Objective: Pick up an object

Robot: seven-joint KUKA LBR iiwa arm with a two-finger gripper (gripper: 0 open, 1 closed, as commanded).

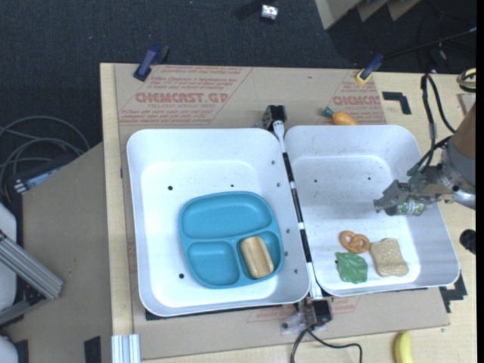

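Gripper (395, 203) hangs low over the right bin (333, 146), near its right wall, above the pretzel (354, 240); finger state cannot be told. Pretzel lies just left of the cracker (389, 257), green piece (351, 267) below it. Left bin (151, 165) holds a blue tray (219, 218) with a bread roll (257, 255).

The arm (463, 153) is reaching in from the right, its gripper (395, 201) pointing left and hanging low at its end.
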